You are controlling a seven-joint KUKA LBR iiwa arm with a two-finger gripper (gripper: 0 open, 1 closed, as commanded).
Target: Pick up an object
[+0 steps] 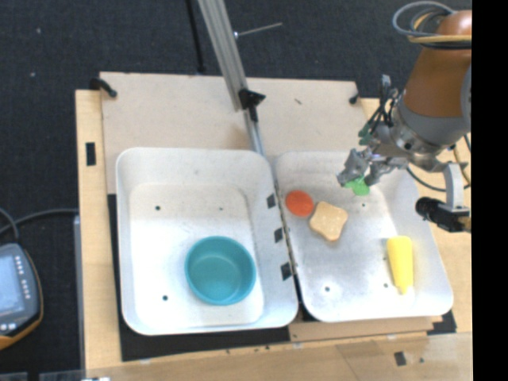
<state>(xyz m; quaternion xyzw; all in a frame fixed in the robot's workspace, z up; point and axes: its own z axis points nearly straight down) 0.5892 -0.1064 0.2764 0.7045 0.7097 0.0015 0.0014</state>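
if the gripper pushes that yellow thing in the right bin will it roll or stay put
The yellow object looks elongated and rounded like a toy corn cob, so it would probably roll sideways if nudged on its long side. It looks like light, stiff plastic, likely to skid on the smooth right bin.

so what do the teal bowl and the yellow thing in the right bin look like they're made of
Teal bowl: probably moulded plastic, one even colour, smooth with a soft sheen along the rim. Yellow thing: likely plastic or rubber toy food, perhaps corn; uniform colour, matte, but too small to be sure.
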